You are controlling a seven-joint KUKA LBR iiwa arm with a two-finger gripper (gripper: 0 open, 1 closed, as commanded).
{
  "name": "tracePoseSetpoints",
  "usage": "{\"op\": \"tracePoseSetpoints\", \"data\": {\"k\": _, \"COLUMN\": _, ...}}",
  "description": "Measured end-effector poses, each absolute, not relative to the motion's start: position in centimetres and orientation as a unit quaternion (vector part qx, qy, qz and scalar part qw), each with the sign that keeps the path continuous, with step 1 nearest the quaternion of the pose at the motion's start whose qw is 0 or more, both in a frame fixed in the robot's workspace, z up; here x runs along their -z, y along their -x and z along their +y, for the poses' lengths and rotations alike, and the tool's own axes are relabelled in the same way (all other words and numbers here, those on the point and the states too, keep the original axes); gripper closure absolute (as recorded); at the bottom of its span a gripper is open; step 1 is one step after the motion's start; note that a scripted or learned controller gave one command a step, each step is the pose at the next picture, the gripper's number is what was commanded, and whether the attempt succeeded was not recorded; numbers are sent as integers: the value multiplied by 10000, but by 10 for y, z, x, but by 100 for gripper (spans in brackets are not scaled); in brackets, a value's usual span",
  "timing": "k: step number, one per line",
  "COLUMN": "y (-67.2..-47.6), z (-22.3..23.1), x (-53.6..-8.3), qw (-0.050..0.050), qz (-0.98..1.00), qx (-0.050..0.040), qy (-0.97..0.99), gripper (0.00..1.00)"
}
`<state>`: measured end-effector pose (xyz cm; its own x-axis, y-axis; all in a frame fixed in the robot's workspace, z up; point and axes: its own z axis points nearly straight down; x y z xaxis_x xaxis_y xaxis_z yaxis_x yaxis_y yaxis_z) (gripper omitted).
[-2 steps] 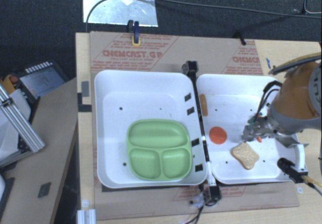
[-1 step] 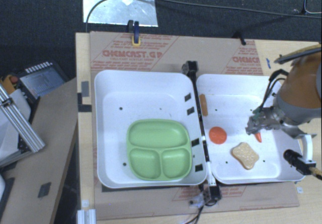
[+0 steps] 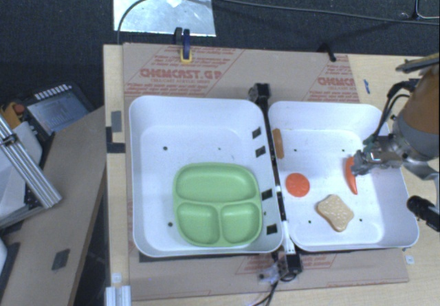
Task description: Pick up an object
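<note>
The right bin (image 3: pixel 323 126) holds several small items. A flat orange-red disc (image 3: pixel 298 185) lies near its left side, and a tan bread-like piece (image 3: pixel 335 212) lies toward the front. A thin orange stick (image 3: pixel 278 143) rests along the left wall. A red-orange carrot-shaped piece (image 3: pixel 352 179) lies right of centre. My gripper (image 3: pixel 363 159) reaches in from the right and sits low at the upper end of that carrot-shaped piece, right against it. Whether it grips the piece is unclear.
The left bin (image 3: pixel 158 126) holds a green divided plate (image 3: pixel 218 203) in its front half. A black divider with clips (image 3: pixel 269 167) runs between the bins. The grey arm (image 3: pixel 419 126) crosses the right bin's right rim.
</note>
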<state>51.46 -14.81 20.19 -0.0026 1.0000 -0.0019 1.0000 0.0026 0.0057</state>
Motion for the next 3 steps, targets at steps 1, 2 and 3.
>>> {"op": "tracePoseSetpoints", "data": {"k": 1, "y": -516, "z": -148, "x": -221, "qw": 23, "qz": 7085, "qx": -13, "qy": -7057, "gripper": 100}}
{"op": "tracePoseSetpoints", "data": {"k": 2, "y": -517, "z": -101, "x": -223, "qw": 2, "qz": 7103, "qx": -12, "qy": -7039, "gripper": 100}}
{"op": "tracePoseSetpoints", "data": {"k": 3, "y": -528, "z": -49, "x": -213, "qw": 3, "qz": 7098, "qx": -7, "qy": -7044, "gripper": 100}}
